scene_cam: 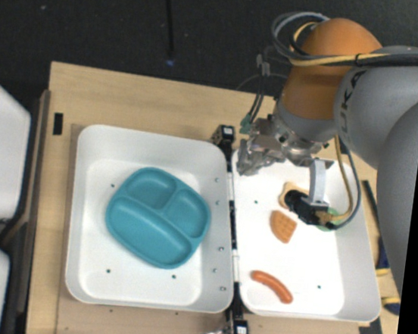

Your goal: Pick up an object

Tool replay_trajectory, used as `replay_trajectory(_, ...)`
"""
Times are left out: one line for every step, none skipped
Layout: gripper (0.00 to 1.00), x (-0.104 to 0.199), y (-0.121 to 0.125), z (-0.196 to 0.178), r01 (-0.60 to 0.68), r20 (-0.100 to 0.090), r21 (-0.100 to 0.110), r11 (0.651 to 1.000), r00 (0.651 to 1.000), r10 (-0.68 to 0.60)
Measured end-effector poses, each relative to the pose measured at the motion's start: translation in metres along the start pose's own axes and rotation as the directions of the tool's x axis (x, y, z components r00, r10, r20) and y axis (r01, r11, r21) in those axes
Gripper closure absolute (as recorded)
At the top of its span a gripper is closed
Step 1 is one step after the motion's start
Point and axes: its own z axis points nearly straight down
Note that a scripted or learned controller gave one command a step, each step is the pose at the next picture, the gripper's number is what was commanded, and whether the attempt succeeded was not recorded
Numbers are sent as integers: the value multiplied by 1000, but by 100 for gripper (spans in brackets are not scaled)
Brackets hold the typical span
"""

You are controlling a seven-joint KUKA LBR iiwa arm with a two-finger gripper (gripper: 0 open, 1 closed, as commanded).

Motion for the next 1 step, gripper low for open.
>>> replay_trajectory(100, 44, -16, -6, 2, -2, 0, 1000, 1000, -2)
